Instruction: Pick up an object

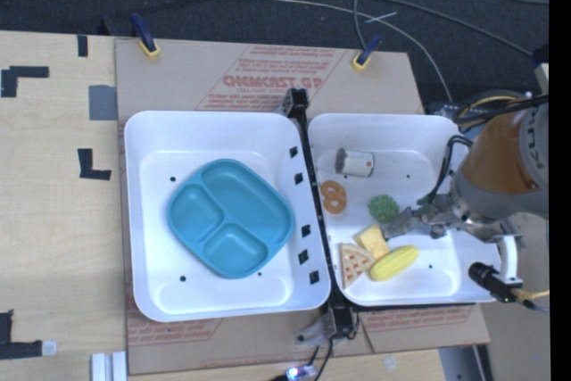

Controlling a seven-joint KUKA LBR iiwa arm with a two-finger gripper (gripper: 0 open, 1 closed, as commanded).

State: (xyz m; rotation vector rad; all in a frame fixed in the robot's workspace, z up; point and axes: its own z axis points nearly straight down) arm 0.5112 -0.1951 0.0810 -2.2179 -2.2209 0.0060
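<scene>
Camera view: jaws (399, 225) blurred beside cheese wedge (372, 239); grip unclear

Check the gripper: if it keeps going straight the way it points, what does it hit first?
The gripper points toward the left of the view. The cheese wedge lies first in that line, with the broccoli just beside it. Height above them is unclear.

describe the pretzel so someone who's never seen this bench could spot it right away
Of the two white bins, look in the right bin, the one without the blue tray. The pretzel lies near its left wall, just below the small white cup lying on its side. It is the lone brown, round, looped piece; the others nearby are green broccoli and yellow foods.
</scene>
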